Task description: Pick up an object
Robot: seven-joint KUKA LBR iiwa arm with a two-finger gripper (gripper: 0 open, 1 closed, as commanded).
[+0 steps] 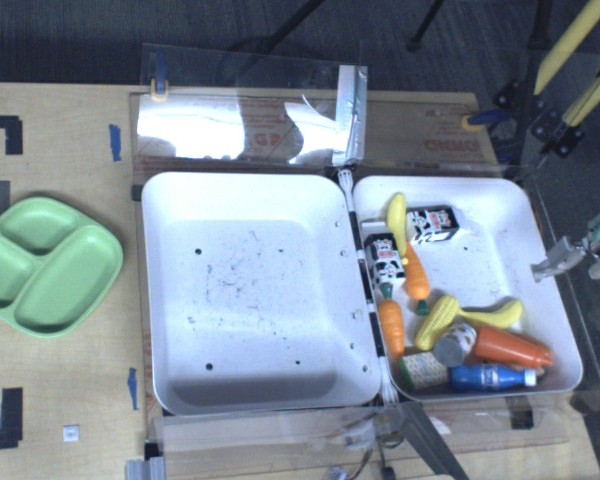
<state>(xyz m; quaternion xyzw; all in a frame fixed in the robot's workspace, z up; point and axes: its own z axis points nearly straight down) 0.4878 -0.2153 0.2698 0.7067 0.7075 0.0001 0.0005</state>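
Sitting side by side on a wooden bench [70, 118], two white bins [245, 288] are catching glare. Toys are crowding the right bin [540, 268], a green tray [45, 265] lying well left. The gripper [570, 256] is hovering at the right rim, its grip impossible to tell.

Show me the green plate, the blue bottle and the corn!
green plate [48, 266]: camera view, its middle ridge.
blue bottle [488, 377]: camera view, its body.
corn [437, 318]: camera view, its yellow middle.
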